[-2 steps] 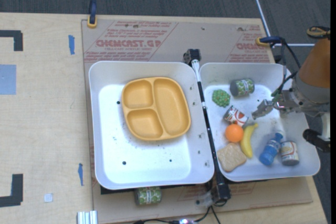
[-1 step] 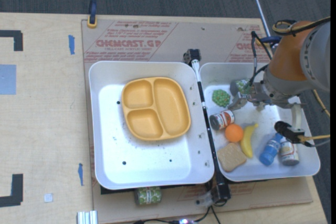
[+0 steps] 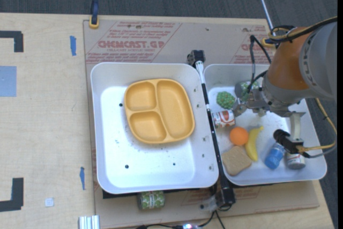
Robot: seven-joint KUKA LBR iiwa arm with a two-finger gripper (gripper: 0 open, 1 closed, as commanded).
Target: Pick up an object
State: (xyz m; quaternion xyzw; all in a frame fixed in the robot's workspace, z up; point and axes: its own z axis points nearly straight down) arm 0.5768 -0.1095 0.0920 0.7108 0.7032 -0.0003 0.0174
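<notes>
The right bin holds several small items: a green broccoli-like piece, a red-labelled can lying on its side, an orange, a banana, a slice of bread, a blue cup and a silver can. My gripper hangs low over the back of this bin, just right of the green piece, under the grey and orange wrist. A second green object peeks out beside it, partly hidden by the wrist.
In the left bin lies a yellow divided plate. A green can lies on the bench in front of the bins. Black cables loop over the right bin's near right side.
</notes>
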